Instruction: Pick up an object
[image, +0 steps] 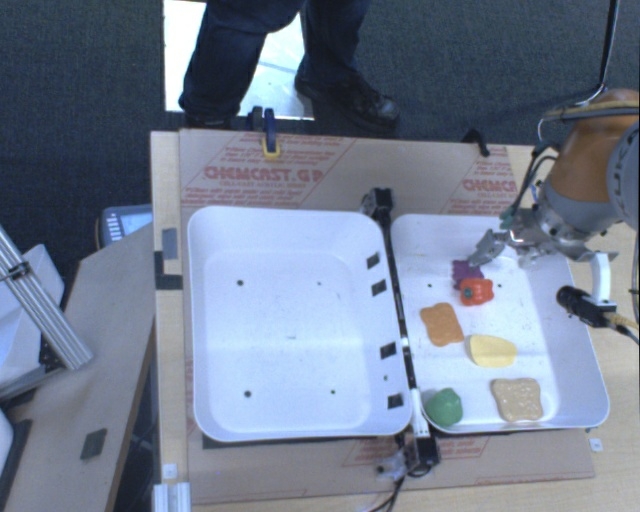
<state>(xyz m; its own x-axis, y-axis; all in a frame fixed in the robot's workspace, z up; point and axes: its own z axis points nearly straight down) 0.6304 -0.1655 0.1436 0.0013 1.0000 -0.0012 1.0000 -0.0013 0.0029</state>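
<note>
Right of centre in the frame, the right-hand bin (560, 360) carries all the loose items, while the left-hand bin (290, 330) sits beside it, the two rims touching along the middle. Gripper (487, 250) hangs over the upper part of the right bin, reaching in from the right edge of the frame on the grey arm (590, 190) with its orange band. Finger state: cannot tell (the tips are small and blur into the white floor), and nothing is visibly between them. Just below and left of the tips lies a purple object (464, 270), with a red-orange pepper-like piece (477, 291) touching its lower edge. Lower, toward the bin's middle: an orange flat piece (441, 324), then a pale yellow piece (491, 350) just to its right. Near the bottom rim: a tan bread-like slice (517, 399) and a green rounded object (443, 405) tucked in the lower left corner. Upper part of the frame: a person's dark-trousered legs (250, 50) behind the bench.
</note>
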